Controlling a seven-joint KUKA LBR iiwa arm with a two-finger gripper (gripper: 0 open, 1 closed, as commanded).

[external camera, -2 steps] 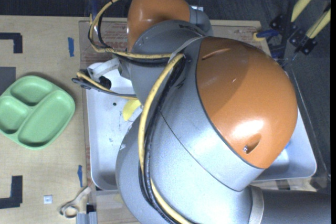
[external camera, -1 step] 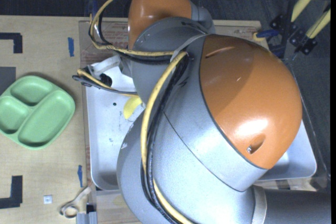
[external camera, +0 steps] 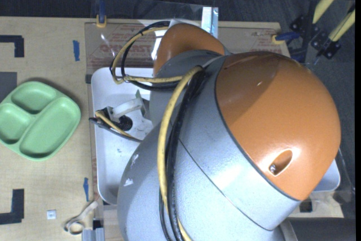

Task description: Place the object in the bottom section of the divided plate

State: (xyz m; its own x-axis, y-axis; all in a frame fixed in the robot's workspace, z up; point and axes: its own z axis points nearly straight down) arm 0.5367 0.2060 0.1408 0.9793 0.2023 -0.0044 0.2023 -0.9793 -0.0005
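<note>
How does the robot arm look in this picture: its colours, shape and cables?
The arm is bulky and rounded, with light grey casing and glossy orange domed caps. Yellow and black cables run along its side and loop near the wrist.

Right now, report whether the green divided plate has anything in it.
Empty. The green divided plate lies flat on the bench left of the white bin, and all three sections show bare green.
</note>
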